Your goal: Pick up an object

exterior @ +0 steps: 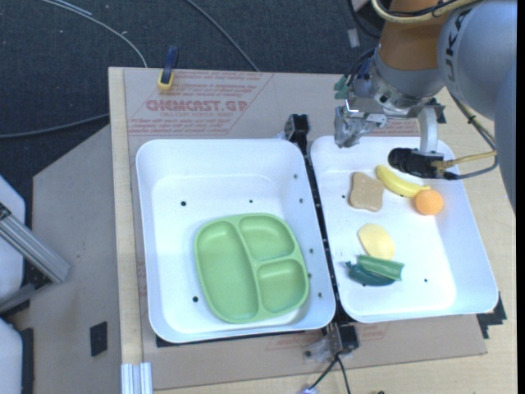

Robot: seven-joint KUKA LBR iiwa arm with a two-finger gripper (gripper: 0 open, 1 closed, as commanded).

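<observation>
My gripper [349,131] hangs over the far left corner of the right bin [459,290], open with nothing between its fingers. Below it in that bin lie a tan bread slice [366,192], a yellow banana [398,181] and an orange ball [428,201]. Nearer the front are a pale yellow oval piece [376,240] and a green pepper-like object [376,270]. The bread slice is the closest thing to the gripper, a little toward the front and right of it.
The left bin [164,220] holds a green divided plate [250,265] in its front half. A black clip [297,128] sits at the far end of the wall between the bins. The arm comes in from the upper right.
</observation>
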